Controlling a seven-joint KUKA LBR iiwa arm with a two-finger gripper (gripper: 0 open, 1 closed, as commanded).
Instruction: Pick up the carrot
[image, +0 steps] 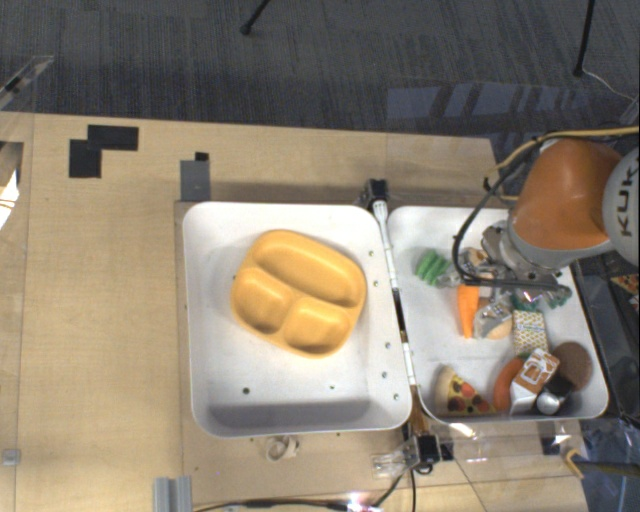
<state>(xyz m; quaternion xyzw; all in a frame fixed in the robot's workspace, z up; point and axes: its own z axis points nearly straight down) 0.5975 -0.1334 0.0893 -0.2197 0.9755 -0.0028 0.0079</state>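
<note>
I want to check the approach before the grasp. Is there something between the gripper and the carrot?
Nothing visible stands between them. The gripper hangs directly over the right bin, and the carrot lies right beside it, its upper end under the wrist. A green item lies to the carrot's left, clear of the path.

- The carrot (467, 311) is a small orange piece, long and tapering, with a smooth, plain surface.
- It lies right of the frame's centre, in the right-hand white bin (430, 345), towards that bin's upper middle.
- It rests on the bin floor and runs nearly straight up and down in the picture; the lower end looks narrower than the upper.
- Its upper end sits right under the grey wrist hardware of the arm, which hides where the carrot ends.
- Its left side faces bare white bin floor; on its right a small grey-white item lies just beside it.
- A green ridged item lies near it, up and to the left.
</note>
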